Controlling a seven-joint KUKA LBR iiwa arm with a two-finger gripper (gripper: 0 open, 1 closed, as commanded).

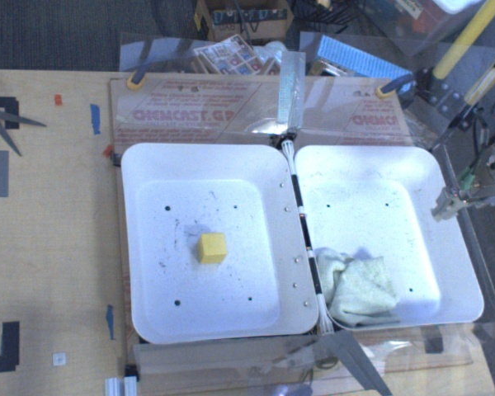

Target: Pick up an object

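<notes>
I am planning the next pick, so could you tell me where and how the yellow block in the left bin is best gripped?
Probably from straight above, with fingers closing on two opposite flat side faces of the yellow block. It sits alone near the middle of the left bin, well away from the walls.

Cut off by the picture's top edge: cluttered cardboard box (pixel 241 7) behind the bench; blurred past telling: grey metal piece (pixel 455 202) just beside the right white bin's (pixel 412 172) right rim; partly tucked under the rim between both bins: crumpled pale cloth (pixel 359 285).
</notes>
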